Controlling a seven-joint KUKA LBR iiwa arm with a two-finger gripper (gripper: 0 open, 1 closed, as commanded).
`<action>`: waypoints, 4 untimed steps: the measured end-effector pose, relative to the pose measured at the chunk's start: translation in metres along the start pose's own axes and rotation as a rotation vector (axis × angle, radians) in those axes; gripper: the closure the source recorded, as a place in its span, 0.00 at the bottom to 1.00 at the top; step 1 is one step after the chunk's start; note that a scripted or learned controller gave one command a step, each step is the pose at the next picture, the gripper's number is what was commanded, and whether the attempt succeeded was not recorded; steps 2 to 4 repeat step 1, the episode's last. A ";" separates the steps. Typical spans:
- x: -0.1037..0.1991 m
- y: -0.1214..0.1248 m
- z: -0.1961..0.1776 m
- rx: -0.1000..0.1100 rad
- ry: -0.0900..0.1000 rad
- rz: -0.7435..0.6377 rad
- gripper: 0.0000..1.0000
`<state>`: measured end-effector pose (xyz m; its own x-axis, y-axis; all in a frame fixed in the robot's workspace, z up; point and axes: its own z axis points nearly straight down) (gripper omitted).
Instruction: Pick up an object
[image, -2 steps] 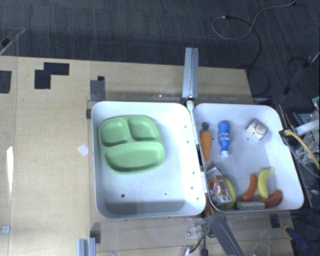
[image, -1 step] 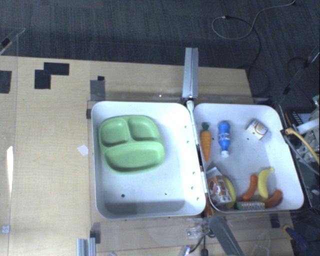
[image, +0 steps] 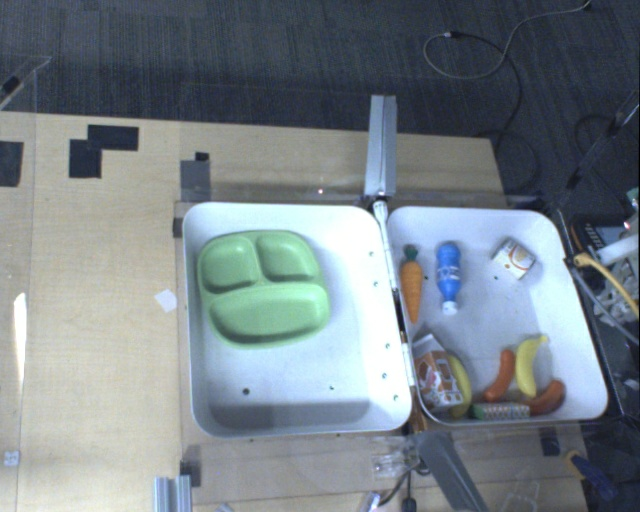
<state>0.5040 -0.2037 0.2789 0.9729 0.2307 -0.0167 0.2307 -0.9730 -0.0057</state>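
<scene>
Basically pre-grasp: nothing is lifted, every candidate lies in a bin, so my read is the pick hasn't started.

Layout, big to small: tabletop (image: 90, 330) carries two white bins. Left bin (image: 285, 405) has the green divided plate (image: 264, 286), far-left part. Right bin (image: 560, 300) has the small stuff: snack packet (image: 438, 375) at the near-left corner, banana (image: 528, 362) and orange sausage-like piece (image: 500, 372) near-right, blue bottle (image: 448, 276) far-centre, carrot (image: 411, 284) just left of it along the divider, small white carton (image: 514, 259) far-right.

Next move, as I judge it: choose a target and descend from above. Bottle or carton look easiest, both well apart from neighbours; the near cluster is crowded and touching.

Arm pose and gripper state: cannot tell from this view.
</scene>
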 end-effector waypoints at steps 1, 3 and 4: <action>0.001 0.000 -0.007 0.001 -0.006 -0.011 1.00; 0.001 0.000 -0.007 0.001 -0.006 -0.011 1.00; 0.001 0.000 -0.007 0.001 -0.006 -0.011 1.00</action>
